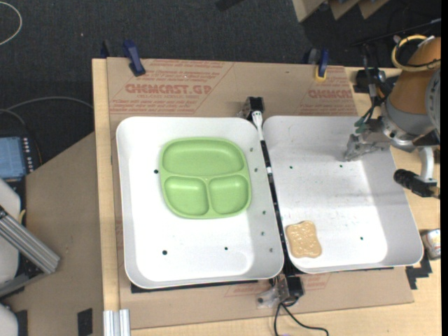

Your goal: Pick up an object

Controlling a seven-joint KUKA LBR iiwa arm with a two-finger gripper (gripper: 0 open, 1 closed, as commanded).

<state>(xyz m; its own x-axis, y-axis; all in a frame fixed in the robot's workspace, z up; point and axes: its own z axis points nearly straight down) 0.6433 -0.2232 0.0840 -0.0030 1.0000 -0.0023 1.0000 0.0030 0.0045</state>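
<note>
The gripper (354,148) hung over the far right side of the right bin (329,187), nothing held; whether its jaws were apart I couldn't tell. The cracker (304,239) lay well away from them, towards the near-left corner. Still approaching, it seemed; next it needed to travel there and descend.

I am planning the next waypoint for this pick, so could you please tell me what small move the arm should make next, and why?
Probably shift the gripper toward the near left corner of the right bin, where the tan cracker-like piece lies. The gripper hangs over the bin's far right part, well apart from it. The green divided plate sits in the left bin, farther off.
</note>
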